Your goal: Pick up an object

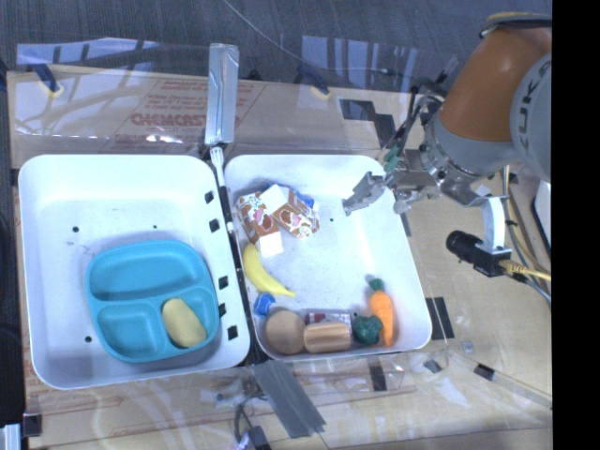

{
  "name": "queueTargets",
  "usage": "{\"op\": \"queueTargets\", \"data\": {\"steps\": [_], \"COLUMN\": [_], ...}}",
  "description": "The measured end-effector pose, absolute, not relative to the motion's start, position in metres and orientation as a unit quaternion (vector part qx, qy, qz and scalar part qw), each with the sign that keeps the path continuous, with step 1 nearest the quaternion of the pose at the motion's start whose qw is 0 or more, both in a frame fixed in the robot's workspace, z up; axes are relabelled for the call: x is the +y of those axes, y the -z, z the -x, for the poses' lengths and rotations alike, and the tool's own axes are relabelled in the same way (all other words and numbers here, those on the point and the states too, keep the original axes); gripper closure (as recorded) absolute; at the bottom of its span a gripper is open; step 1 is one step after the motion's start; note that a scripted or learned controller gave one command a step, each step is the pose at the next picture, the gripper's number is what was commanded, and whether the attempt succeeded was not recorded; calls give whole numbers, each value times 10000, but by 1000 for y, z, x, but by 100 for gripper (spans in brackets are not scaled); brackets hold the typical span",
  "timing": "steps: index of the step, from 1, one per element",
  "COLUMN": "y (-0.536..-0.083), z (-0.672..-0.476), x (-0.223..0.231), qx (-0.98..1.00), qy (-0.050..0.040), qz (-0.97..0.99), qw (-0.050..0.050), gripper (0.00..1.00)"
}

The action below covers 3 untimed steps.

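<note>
My gripper (382, 204) hangs over the upper right edge of the right bin (328, 261), open, with nothing between its fingers. One grey finger (360, 196) points left over the bin floor. Left of it lies a red-and-white patterned carton (277, 216), apart from the gripper. Below the carton a yellow banana (258, 270) rests near the bin's left wall. Along the front wall lie a brown round item (284, 331), a bun-like piece (328, 336), a green item (367, 326) and an orange carrot (380, 311).
The left bin (56, 214) holds a blue divided tray (141, 284) with a yellow oval item (185, 322) in its lower right compartment. A small blue piece (264, 303) sits by the banana. The divider between the bins carries black clips (217, 223).
</note>
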<state>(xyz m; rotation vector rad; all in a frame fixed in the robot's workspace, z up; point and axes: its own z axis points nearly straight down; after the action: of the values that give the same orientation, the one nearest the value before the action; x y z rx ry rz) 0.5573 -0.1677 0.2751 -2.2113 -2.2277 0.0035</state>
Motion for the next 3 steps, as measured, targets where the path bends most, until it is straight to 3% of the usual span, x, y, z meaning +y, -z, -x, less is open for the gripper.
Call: {"op": "queueTargets", "data": {"steps": [1, 2, 3], "y": [-363, -222, -111], "z": [-571, -517, -482], "x": [-211, -175, -209], "qx": [-7450, -7332, -7499], "qy": [4, -28, 31], "qz": [6671, 6800, 6616], "qw": [-27, 47, -43], "gripper": [0, 0, 0]}}
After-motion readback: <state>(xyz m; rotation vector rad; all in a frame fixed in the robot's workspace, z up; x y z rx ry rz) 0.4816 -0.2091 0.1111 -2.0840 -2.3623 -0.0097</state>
